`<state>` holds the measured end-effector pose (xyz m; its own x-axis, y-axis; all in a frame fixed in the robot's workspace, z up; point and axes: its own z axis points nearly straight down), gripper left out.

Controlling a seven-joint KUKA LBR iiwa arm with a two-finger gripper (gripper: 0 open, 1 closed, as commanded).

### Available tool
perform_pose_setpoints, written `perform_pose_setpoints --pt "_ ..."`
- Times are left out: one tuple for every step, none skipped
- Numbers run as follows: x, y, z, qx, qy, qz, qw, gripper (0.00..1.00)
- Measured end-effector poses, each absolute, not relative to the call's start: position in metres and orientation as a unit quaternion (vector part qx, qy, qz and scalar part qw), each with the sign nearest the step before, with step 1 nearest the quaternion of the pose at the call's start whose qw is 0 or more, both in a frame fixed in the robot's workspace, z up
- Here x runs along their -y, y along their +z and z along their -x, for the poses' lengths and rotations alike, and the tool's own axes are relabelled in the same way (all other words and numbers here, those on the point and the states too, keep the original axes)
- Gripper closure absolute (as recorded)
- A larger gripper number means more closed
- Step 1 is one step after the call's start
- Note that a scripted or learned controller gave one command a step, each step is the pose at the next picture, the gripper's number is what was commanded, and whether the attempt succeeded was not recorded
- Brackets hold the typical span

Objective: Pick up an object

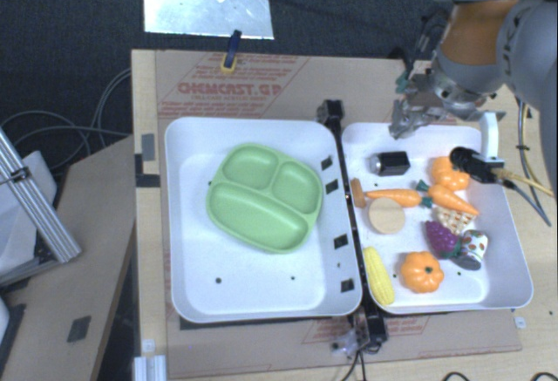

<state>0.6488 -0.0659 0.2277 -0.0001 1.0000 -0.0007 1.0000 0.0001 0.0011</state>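
Orange carrot (pixel 397 195) and the other toy food lie untouched in my right bin (pixel 514 283), while my gripper (pixel 408 123) hovers above its far edge holding nothing, so picking remains ahead.

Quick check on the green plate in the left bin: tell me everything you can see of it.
The green plate is pale green, plastic-looking, a rounded shape split by raised ridges into three compartments, one long and two smaller. It lies flat and right side up, turned at an angle, in the middle of the left bin. Nothing rests in it or touches it.
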Motion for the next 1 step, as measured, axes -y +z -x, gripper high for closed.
perform_pose_setpoints --pt "0.0723 0.2348 -0.6592 -0.707 0.0014 -0.707 0.002 1.00"
